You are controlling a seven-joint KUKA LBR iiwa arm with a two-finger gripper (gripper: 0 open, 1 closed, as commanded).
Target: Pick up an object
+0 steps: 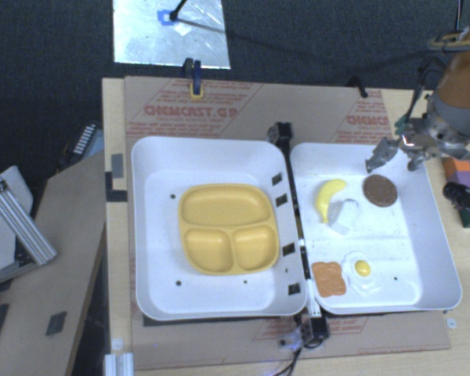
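Right bin (pixel 435 233): banana (pixel 329 196), brown disc (pixel 380 190), fried egg (pixel 360 271), toast (pixel 328 279). Gripper (pixel 395 153) above far rim, jaws spread, holding nothing. Step: approach; next, descend onto the nearby disc and close.

Arm (pixel 458 104) is presenting a grey wrist housing beneath an orange band, with dark cabling running along its upper side. Gripper (pixel 397 155) is showing two grey metal fingers; a small reddish-white light is glowing at its base.

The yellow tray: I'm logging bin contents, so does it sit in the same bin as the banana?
No, the yellow tray lies in the left bin, the banana in the right bin.
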